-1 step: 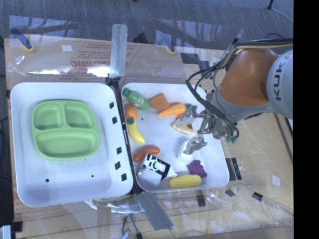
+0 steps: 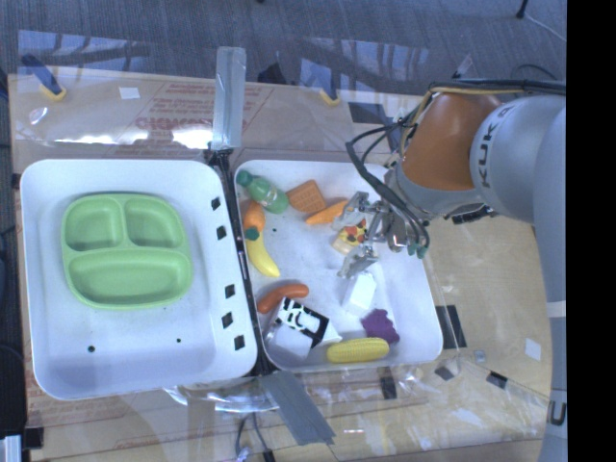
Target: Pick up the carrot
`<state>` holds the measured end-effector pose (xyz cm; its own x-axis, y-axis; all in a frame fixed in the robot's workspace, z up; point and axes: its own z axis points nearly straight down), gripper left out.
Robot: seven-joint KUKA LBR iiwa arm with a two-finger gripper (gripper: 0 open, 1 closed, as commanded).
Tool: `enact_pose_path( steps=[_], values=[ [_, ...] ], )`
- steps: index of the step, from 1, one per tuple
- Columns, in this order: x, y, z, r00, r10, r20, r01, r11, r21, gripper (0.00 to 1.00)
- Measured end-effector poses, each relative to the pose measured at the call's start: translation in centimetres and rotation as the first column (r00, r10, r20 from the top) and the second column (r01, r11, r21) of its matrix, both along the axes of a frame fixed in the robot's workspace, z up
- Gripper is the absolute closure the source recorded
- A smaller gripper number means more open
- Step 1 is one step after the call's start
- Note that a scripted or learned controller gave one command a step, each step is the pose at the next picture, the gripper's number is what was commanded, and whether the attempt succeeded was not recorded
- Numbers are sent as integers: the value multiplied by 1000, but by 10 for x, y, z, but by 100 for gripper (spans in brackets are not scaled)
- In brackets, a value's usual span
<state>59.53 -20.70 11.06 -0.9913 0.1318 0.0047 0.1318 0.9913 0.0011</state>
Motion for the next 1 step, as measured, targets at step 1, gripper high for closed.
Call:
enact_pose_path(
  steps=[1],
  values=[
    [47,-2,-14,911,-411,-23,411,912,-4,0]
  ],
)
